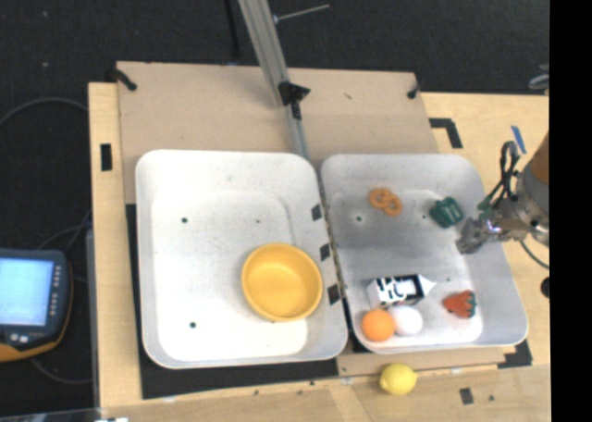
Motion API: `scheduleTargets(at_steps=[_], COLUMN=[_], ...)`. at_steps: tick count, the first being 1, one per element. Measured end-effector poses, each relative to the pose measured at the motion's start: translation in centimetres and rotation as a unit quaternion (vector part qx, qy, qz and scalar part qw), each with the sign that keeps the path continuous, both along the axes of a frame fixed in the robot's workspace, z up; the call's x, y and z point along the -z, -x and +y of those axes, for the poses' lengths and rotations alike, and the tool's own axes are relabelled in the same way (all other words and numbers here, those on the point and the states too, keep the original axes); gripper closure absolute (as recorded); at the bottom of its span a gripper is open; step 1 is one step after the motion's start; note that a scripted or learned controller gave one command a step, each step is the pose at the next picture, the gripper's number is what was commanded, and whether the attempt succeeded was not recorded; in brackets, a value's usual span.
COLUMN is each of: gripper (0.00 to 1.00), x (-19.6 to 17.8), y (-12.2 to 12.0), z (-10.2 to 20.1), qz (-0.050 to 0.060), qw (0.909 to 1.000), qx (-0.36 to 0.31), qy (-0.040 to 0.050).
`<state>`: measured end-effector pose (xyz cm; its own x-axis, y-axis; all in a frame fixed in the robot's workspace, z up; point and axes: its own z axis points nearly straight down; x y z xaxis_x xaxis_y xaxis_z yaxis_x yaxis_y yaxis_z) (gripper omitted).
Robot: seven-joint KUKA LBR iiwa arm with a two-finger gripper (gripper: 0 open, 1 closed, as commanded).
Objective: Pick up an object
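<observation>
Claw (470, 237) low at right bin's (421, 170) right edge, beside green piece (446, 212) — grip state impossible to tell. Likely lining up for that piece; red item (460, 304) just below, near rim.

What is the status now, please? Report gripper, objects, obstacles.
Gripper low at right bin's right side, nothing seen held. Nearest: green object, red object. Yellow bowl in left bin, out of the way.
</observation>
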<state>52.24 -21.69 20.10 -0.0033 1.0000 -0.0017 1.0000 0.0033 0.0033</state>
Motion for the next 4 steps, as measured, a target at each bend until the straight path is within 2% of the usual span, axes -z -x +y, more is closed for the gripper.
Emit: scheduleTargets(at_steps=[2, 3, 4], gripper=[1.0, 1.0, 1.0], x=[0.5, -0.2, -1.7], y=[-3.1, -4.4, -6.4], z=[9.7, 15.5, 19.3], qz=[0.001, 0.001, 0.0], qw=[1.0, 1.0, 1.0], qx=[0.0, -0.003, -0.002], qy=[-0.0013, -0.002, -0.0016])
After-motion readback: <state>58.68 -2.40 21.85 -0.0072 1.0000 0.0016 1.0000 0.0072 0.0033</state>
